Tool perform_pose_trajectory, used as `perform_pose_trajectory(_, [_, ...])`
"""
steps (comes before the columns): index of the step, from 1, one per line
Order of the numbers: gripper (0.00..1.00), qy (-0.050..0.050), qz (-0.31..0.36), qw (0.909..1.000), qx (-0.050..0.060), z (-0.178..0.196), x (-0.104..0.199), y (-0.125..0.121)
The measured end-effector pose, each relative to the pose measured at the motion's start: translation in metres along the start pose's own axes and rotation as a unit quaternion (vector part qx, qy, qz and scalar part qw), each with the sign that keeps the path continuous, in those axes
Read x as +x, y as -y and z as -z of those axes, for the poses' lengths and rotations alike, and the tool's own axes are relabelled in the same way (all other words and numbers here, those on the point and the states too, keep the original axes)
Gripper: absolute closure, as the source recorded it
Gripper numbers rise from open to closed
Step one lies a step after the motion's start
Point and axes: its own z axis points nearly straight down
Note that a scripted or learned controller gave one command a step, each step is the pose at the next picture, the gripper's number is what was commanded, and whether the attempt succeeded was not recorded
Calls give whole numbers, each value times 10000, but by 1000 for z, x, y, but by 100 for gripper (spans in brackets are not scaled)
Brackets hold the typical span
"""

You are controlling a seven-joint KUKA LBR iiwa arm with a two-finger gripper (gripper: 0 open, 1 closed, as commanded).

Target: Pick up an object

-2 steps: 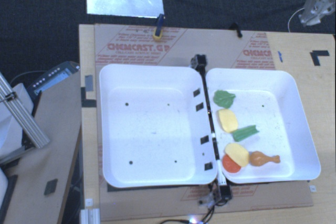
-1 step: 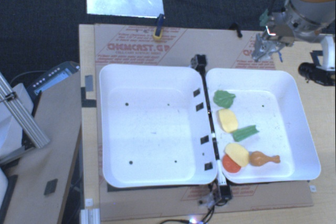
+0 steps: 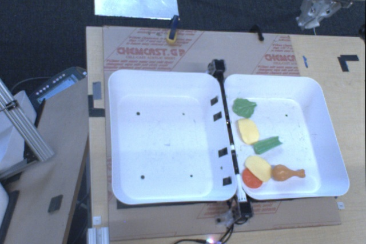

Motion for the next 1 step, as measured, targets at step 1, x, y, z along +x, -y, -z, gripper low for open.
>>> perform_pose_trajectory(1, [100, -17, -17, 9999, 163, -190, 28, 42])
